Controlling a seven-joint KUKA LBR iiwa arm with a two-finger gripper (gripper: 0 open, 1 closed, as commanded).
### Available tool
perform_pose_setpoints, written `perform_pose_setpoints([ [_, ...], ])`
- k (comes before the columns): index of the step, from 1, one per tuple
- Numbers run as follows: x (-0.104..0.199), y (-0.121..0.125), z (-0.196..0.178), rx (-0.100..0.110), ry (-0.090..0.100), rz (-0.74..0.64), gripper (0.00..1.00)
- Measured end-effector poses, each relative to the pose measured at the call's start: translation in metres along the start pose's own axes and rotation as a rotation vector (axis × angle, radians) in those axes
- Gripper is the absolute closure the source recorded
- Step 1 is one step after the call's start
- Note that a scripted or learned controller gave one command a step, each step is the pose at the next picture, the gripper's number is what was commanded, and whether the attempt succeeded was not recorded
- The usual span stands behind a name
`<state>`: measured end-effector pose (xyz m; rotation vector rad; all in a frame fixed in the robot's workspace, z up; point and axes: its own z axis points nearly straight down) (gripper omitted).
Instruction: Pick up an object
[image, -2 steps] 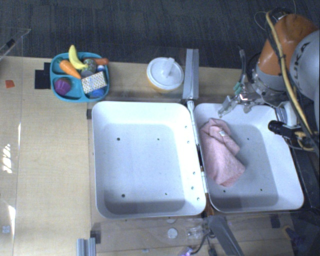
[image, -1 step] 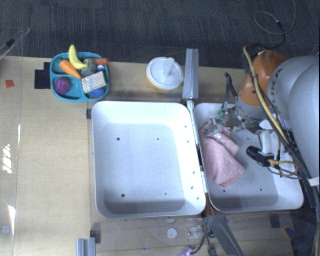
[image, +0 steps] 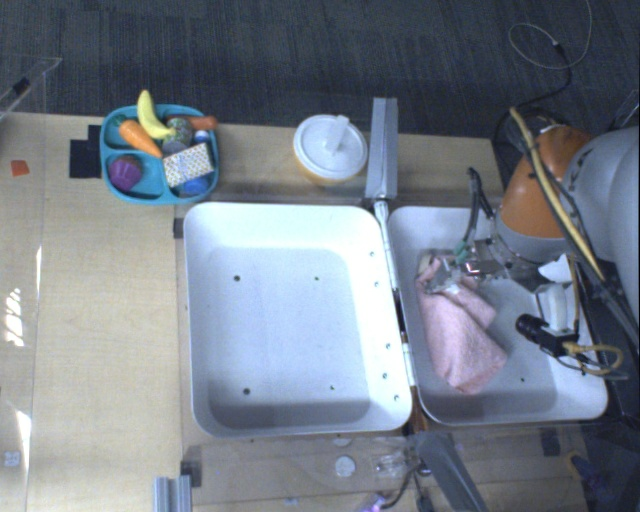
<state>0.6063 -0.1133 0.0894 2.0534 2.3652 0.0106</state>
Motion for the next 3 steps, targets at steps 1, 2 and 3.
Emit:
perform_pose_setpoints([
  [1, 0.001, 0.003, -0.013, -0.008, -0.001, -0.003, 1.00],
  [2, 0.033, 0.061, -0.096, 0.006, 0.002, -0.168, 1.00],
  [3, 0.035, 0.070, -0.096, 0.005, 0.003, -0.542, 1.00],
])
